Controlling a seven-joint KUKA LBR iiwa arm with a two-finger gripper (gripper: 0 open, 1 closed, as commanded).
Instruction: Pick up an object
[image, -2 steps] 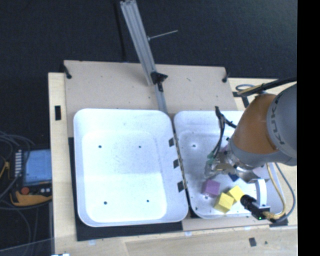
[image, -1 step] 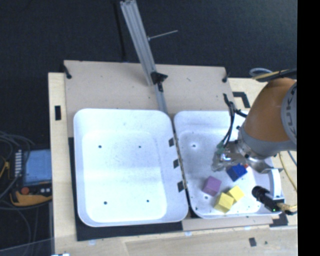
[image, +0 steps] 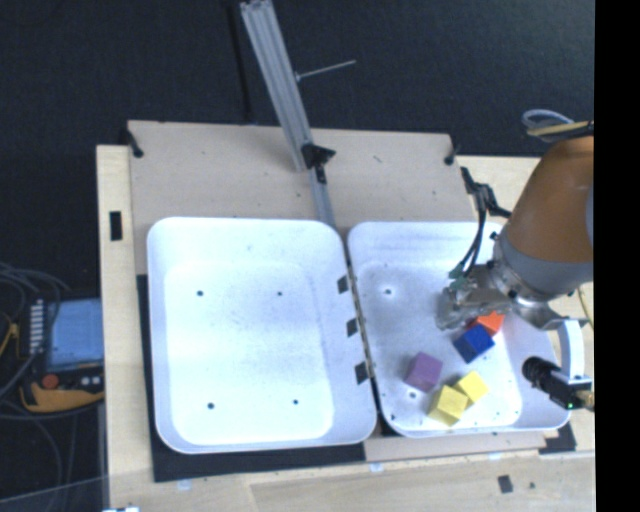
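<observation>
Hovering low in the right bin (image: 400, 240), the gripper (image: 458, 308), its grip state impossible to tell, sits just beside the touching orange block (image: 490, 323) and blue block (image: 474, 343), so closing could nudge both away.

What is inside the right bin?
The right bin holds a purple block, two yellow blocks, a blue block and an orange block. The pincer and arm cover the floor behind them.
</observation>
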